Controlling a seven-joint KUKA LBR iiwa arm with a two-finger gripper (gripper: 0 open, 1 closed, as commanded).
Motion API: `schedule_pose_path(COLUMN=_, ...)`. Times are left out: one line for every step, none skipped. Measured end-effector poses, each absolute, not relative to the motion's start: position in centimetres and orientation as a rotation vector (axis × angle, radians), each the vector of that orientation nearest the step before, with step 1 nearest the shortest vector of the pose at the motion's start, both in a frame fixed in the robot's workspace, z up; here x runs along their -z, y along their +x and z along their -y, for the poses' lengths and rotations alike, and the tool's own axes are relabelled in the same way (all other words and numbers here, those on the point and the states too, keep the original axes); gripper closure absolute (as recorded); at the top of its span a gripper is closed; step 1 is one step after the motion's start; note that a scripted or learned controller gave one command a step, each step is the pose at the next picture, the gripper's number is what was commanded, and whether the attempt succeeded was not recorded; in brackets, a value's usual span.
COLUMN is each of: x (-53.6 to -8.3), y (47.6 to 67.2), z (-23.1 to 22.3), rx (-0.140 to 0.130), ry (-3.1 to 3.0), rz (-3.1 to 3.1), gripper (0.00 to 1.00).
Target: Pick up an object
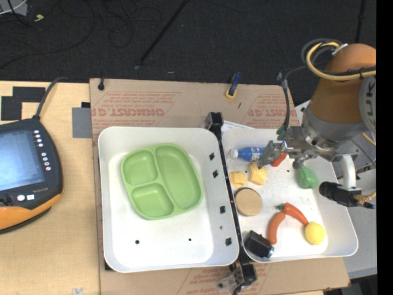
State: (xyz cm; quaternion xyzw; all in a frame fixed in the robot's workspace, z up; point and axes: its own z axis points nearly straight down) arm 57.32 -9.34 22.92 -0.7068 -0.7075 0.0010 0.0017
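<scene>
Two shallow white bins side by side at frame centre, on a cardboard sheet [159, 106] over the bench.

Left bin [113, 195]: one green divided tray [161, 180], three compartments, lying flat in the upper middle.

Right bin [344, 238]: a scatter of small things. Near the upper left corner, a small bottle with a blue cap [248, 153], on its side. Just below, two yellow chunks: one [238, 179] beside the bin's left wall, the other [259, 175] just right of it. Below those, a round tan disc [249, 202]. Lower middle, an orange curved piece [282, 220], arching down to the left. Just right of its lower end, a yellow lemon-shaped object [314, 233]. At the lower left corner, a black object [259, 246] on the bin's rim. Right of centre, a green lump [306, 177].

Arm in from the right edge, orange band [341, 82] at upper right, grey wrist below. Gripper [284, 154] low over the upper middle of the right bin, between the bottle and the green lump. A small red-orange piece [279, 159] right at the fingertips; held or merely beneath, cannot tell. Finger spread likewise unclear from this slant.

Far left of frame: a handheld pendant with a screen [24, 171] on the bench, well apart from the bins.
</scene>
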Motion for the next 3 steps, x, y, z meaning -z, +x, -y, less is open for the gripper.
schedule_pose_path(x=-18.4, y=54.0, z=2.5, rx=-0.008, ry=-2.209, rz=2.219, gripper=0.00)
schedule_pose_path(x=-29.8, y=50.5, z=-1.2, rx=0.009, ry=-2.217, rz=2.229, gripper=0.00)
schedule_pose_path(x=-35.5, y=47.5, z=-7.7, rx=0.005, ry=-2.212, rz=2.230, gripper=0.00)
